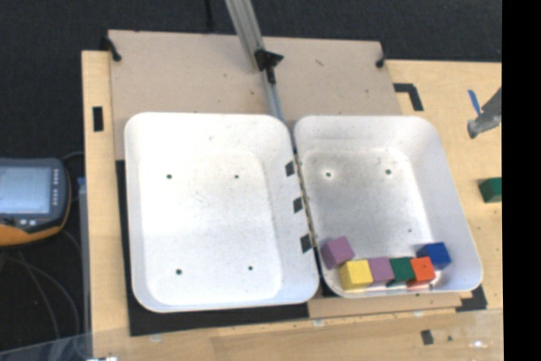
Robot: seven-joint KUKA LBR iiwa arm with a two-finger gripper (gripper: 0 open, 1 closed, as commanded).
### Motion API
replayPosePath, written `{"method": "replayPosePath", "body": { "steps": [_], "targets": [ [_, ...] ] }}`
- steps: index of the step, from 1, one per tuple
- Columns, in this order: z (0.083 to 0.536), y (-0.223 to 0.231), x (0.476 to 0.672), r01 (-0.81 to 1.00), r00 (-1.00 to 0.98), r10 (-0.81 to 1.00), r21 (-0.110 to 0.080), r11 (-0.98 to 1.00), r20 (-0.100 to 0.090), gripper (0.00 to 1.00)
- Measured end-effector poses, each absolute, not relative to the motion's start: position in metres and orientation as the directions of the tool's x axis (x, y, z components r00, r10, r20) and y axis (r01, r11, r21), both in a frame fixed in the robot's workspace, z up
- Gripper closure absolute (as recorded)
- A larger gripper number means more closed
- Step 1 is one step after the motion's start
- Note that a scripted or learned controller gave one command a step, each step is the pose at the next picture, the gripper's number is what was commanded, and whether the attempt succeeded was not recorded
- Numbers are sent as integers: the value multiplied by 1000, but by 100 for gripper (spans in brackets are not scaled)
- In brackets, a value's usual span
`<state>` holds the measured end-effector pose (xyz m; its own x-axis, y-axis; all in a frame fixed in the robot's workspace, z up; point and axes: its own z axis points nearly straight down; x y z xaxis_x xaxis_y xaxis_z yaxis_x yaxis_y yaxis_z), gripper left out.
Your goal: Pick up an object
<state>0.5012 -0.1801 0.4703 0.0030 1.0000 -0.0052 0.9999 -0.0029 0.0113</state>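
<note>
Tabletop (254,342) near edge: pale wood, carrying two shallow white bins side by side on a dark mat.

Right bin (439,156), near wall: all task objects are grouped here, in a row along the near wall.
- Yellow block (357,273): left end of the row, close to the near rim.
- Purple block (337,250): just beyond and left of the yellow block, close to the bin's left wall.
- Mauve block (381,270): touching the right side of the yellow block.
- Green block (401,270): next in the row, between the mauve block and the orange block (422,270).
- Blue block (434,254): right end of the group, just beyond the orange block.

The far half of this bin's floor is bare, speckled grey, with two small dark holes.

Left bin (203,207): white floor with four small dark holes. Its right wall lies against the right bin, with three black clips (297,205) along the seam.

Handheld control unit (30,194): grey screen, orange underside, lying off the tabletop at the left edge of the view.

Green object (491,189): on the tabletop right of the right bin, cut off by the edge of the view.

End effector (486,118): a grey part with a blue piece above it shows at the right edge, over the tabletop and well apart from the blocks. Whether it is spread or pressed together cannot be told. Nothing is seen held in it.

Brown board (186,72): flat on the tabletop beyond both bins.

Aluminium rail (237,4): slants from the far edge of the view down to the far end of the seam between the bins.
</note>
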Motion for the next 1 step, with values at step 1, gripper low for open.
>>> {"method": "replayPosePath", "body": {
  "steps": [1],
  "targets": [
    [519,-183,484,1000,-3,1000,9,3,-4,0]
  ]
}}
